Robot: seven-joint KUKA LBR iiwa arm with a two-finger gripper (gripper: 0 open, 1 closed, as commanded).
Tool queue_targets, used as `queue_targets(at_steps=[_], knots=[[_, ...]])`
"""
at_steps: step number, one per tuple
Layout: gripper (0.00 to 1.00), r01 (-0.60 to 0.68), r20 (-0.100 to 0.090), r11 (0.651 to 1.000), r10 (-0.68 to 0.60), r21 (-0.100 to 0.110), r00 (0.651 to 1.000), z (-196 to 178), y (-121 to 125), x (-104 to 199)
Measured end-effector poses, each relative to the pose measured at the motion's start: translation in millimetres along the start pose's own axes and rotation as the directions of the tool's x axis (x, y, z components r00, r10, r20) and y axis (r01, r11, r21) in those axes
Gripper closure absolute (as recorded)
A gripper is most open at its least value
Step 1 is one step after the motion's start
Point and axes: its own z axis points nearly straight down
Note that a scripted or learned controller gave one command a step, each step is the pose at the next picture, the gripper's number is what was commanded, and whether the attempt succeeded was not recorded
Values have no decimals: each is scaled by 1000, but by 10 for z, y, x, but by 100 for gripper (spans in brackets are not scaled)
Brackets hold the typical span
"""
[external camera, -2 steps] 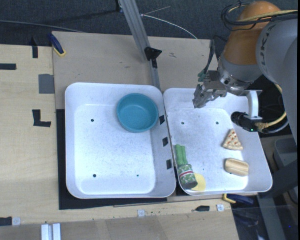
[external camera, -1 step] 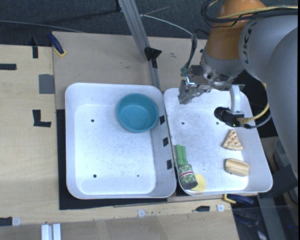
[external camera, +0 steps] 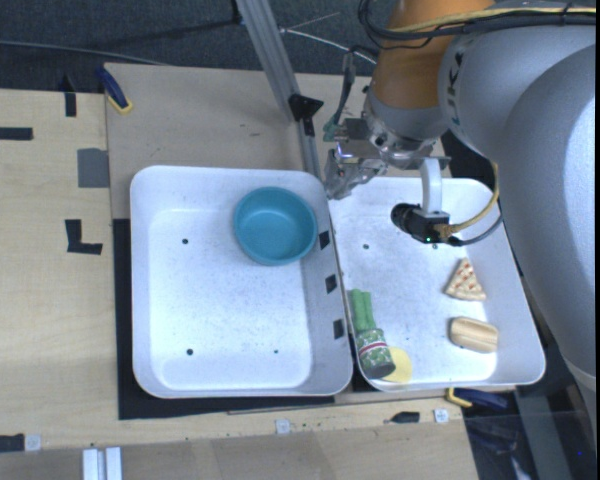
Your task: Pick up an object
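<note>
A: So, where is the gripper sitting?

B: It hangs over the far corner of the right bin, close to the divide between the two bins. Whether it is clenched or released cannot be told from this slant, and nothing shows in its grasp.

A: And the candidates to pick?

B: The blue bowl lies just to its left in the left bin, the nearest thing. The green bottle lies well toward the near edge, along the right bin's inner wall. The pizza slice and the bread roll rest farther right and nearer the front.

A: Why hover there?

B: Probably it is poised above the bins before committing to a target.
</note>
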Motion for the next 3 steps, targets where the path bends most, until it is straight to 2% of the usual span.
queue_targets(at_steps=[2,3], knots=[[100,-2,2,1000,2,1,1000,65,242,797],[0,-4,4,1000,4,1,1000,62,240,777]])
